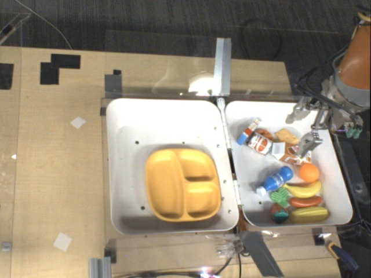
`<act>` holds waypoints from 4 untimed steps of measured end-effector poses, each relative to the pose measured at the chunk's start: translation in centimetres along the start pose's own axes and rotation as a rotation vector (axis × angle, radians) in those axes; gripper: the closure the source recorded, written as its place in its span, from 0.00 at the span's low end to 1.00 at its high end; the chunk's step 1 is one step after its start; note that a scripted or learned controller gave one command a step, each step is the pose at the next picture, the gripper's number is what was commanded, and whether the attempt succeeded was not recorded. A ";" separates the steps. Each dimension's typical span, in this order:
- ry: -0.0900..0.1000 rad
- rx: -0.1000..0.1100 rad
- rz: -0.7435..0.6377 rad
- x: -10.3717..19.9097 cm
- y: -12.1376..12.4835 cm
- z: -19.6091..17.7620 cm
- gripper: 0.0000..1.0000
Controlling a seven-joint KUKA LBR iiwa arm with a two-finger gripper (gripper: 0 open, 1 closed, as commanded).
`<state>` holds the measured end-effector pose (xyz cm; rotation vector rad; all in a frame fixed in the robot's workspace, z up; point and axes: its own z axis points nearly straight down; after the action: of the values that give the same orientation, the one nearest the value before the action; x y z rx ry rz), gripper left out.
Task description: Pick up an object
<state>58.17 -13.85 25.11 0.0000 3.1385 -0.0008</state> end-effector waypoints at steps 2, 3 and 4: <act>-0.005 -0.001 0.473 -7.2 2.4 16.4 0.00; -0.005 -0.002 0.803 -6.7 1.0 16.5 0.00; -0.012 -0.002 0.794 -7.0 1.1 15.4 1.00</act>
<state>65.26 -12.73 9.78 1.2086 2.8836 0.0048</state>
